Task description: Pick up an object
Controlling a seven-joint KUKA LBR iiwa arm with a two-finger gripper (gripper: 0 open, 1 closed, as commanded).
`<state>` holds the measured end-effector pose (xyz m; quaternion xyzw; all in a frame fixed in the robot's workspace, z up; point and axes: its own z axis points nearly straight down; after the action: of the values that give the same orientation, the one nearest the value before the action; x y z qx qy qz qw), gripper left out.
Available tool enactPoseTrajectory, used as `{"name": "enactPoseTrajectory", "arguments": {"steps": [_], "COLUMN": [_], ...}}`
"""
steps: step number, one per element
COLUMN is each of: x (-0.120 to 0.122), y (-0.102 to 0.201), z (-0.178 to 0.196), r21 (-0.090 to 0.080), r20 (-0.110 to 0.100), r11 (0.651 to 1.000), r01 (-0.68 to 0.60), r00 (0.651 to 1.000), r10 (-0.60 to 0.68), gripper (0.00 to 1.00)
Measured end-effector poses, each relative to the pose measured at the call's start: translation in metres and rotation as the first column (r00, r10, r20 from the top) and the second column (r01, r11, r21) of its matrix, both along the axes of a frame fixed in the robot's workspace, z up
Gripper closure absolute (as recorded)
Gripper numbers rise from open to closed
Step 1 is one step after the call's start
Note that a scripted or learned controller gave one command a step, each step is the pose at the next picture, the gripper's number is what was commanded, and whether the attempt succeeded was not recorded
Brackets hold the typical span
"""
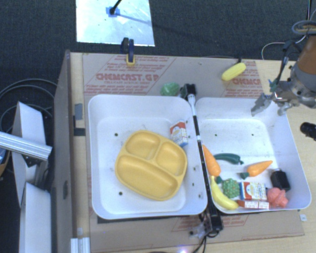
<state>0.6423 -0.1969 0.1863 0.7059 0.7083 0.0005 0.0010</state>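
Observation:
My gripper (270,104) hangs over the far right corner of the right bin (237,128), open with nothing between its fingers. The toys lie well in front of it, along the bin's near side: two orange carrots (211,162) (259,167), a dark green pepper (229,157), a yellow banana (221,196), a green broccoli piece (230,186), a red and white carton (254,192), a black block (279,179) and a pink piece (276,196).
The left bin (102,125) holds a yellow divided plate (150,165) and a small carton (179,134). On the cardboard behind the bins lie a yellow toy (234,71) and a green toy (170,89). A black brush (193,109) lies along the seam between the bins.

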Motion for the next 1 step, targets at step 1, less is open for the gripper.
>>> {"name": "enactPoseTrajectory", "arguments": {"steps": [1], "x": [-0.1295], "y": [0.0440], "z": [-0.0726], "r21": [0.007], "r20": [-0.017], "r11": [1.000], "r01": [0.004], "r00": [1.000], "r10": [-0.004], "gripper": [0.00]}}
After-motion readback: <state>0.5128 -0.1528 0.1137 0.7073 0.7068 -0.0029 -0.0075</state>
